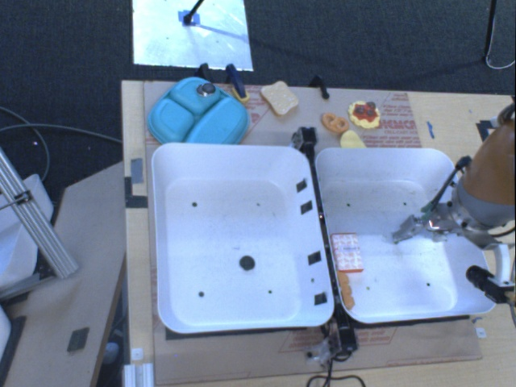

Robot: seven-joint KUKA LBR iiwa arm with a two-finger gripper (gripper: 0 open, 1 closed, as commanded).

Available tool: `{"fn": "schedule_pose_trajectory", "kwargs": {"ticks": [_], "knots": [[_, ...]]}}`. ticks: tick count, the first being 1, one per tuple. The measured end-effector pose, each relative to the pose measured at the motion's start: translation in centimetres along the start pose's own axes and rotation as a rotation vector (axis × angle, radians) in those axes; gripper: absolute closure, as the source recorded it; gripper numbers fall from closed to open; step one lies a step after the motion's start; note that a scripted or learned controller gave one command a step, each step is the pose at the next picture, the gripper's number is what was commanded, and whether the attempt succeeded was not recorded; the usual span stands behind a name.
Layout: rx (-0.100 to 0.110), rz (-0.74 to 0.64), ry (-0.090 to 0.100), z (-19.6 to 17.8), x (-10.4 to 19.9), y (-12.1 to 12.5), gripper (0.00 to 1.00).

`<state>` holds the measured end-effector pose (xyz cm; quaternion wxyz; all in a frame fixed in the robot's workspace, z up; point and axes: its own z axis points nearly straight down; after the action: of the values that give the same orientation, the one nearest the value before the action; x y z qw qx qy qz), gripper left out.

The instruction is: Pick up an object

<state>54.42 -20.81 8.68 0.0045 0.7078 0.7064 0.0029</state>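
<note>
Targeting: you go for the small red-and-white packet [347,252], flat at the right bin's [419,164] left wall.
Handling: likely light, thin; pinch across its short edges.
Claw: gripper [407,232] splayed wide, empty, well right of it.

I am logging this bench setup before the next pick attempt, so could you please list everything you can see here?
Shallow white bins: 2, white, side by side on the bench; left bin, right bin.
Small flat box with red print: 1, white and red, right bin, by its left wall.
Small orange piece: 1, orange, right bin, just below the box.
Dark round spot: 1, black, left bin floor.
Blue divided plastic tray: 1, blue, behind the left bin.
Toast-shaped toy slice: 1, tan, behind the bins.
Pretzel-shaped toy: 1, orange-brown, behind the right bin.
Round yellow toy with red topping: 1, beside the pretzel.
Gripper: 1, grey, over the right bin.
</note>
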Motion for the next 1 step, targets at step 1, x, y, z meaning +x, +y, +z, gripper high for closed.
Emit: {"fn": "schedule_pose_trajectory", "kwargs": {"ticks": [1], "knots": [[-0.008, -0.003, -0.006, -1.39, -0.07, 0.45, 1.00]]}}
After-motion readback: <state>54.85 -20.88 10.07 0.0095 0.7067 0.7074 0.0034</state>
